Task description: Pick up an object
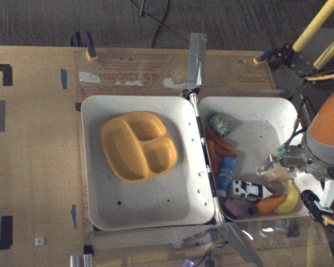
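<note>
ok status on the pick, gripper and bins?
Gripper low over right bin, nothing seen between fingers. Banana, carrot and other toys piled near it. Yellow divided plate alone in left bin.

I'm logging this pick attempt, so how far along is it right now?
Nothing looks picked yet: the yellow divided tray lies alone in the left bin, and the small toys, such as the banana and carrot, lie in the right bin. The gripper is low over the right bin near those toys, with nothing seen between its fingers. Grasping and lifting are left.
</note>
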Controlling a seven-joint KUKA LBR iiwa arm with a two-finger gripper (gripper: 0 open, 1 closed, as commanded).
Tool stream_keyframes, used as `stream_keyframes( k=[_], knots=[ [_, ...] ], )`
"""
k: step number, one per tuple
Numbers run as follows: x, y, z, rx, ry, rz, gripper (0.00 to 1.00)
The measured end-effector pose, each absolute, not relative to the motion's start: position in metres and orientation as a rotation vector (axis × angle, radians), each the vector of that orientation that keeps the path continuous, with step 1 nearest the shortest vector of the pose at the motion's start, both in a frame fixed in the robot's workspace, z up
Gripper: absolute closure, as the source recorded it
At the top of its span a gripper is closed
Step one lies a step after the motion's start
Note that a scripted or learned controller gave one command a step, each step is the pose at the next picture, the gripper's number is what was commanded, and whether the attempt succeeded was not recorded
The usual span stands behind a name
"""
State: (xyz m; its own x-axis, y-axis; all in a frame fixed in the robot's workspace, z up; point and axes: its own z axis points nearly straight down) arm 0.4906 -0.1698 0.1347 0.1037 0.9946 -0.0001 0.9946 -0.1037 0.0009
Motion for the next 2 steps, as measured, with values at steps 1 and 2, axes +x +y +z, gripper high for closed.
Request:
stream_keyframes(
  k=[1, 2],
  knots=[
    [0.533, -0.197, 0.086, 2.29, 2.169, 0.026, 0.0],
    [0.534, -0.201, 0.097, 2.286, 2.157, 0.019, 1.0]
  ],
)
